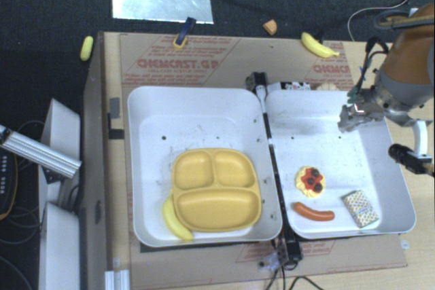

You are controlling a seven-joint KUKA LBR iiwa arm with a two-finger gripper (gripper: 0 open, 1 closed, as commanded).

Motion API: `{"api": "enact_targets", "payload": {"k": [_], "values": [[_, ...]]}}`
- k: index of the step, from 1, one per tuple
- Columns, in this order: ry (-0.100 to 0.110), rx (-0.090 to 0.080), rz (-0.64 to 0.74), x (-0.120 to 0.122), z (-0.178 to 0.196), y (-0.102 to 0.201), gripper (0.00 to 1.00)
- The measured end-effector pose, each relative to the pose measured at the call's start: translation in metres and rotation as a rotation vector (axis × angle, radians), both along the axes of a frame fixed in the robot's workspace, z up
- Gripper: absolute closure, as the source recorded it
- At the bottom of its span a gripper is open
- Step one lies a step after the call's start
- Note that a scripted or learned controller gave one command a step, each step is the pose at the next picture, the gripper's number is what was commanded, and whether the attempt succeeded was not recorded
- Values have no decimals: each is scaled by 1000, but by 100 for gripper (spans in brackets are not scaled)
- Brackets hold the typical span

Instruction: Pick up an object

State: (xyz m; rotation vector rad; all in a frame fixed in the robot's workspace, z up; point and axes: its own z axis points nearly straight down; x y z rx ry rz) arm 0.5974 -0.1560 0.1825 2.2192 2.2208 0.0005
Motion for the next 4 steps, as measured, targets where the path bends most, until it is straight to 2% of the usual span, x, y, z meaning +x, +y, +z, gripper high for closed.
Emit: {"api": "enact_targets", "payload": {"k": [1,2,3,4], "values": [[-1,2,3,-27,46,75,100],[-1,-1,0,-22,41,24,100],[1,1,3,-16,15,48,100],[-1,0,0,-24,30,5,100]]}}
